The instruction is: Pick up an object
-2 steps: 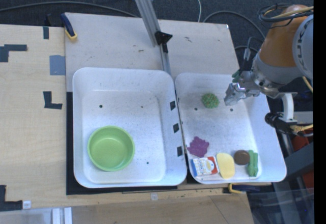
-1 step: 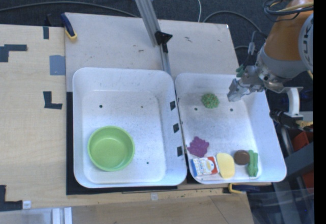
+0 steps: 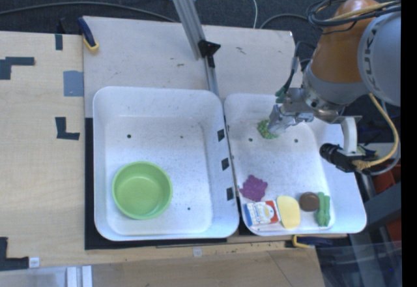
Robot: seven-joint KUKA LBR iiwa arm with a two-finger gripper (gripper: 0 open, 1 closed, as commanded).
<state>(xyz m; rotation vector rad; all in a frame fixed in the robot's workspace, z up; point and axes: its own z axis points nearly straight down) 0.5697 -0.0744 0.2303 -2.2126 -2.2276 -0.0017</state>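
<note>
My gripper (image 3: 276, 124) hangs low over the back part of the right bin (image 3: 296, 162), reaching in from the right. A small leafy green object (image 3: 265, 129) lies right at its tip, on its left side; I cannot tell whether the two touch. Along the right bin's front edge lie a purple object (image 3: 254, 186), a white and red packet (image 3: 261, 212), a yellow object (image 3: 288, 211), a small brown object (image 3: 309, 201) and a green object (image 3: 323, 209).
A light green bowl (image 3: 142, 189) sits at the front left of the left bin (image 3: 163, 116). A slanted metal pole (image 3: 189, 12) crosses the bench behind the bins. A black fitting with cables (image 3: 339, 156) hangs at the right bin's right rim.
</note>
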